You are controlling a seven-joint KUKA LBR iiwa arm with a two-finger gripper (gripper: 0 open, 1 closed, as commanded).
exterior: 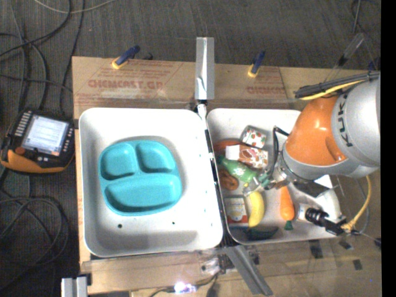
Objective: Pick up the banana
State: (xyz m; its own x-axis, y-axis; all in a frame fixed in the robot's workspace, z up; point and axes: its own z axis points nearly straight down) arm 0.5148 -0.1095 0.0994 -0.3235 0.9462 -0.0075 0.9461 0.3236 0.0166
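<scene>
Banana (255,208), curved, smooth and yellow, is seen lying toward the near wall of the right bin (272,114), just beside the orange carrot (285,204). The gripper (270,179) is poised just beyond its far end; finger state cannot be told. A descent centred across the banana's middle is judged best, clear of the carrot.

Even, fairly bright light falls from overhead, and shadows stay soft and short. The two shallow white plastic bins (86,166) come close to washing out, the left one brightest along its rim. The moulded turquoise sectioned tray (142,176) carries a faint sheen. The dark grey carpet floor (37,60) sits dim around the table. A small bluish-white glare spot (181,286) flares at the bottom edge. Detail is soft and grainy throughout; the small items are hard to read.
</scene>
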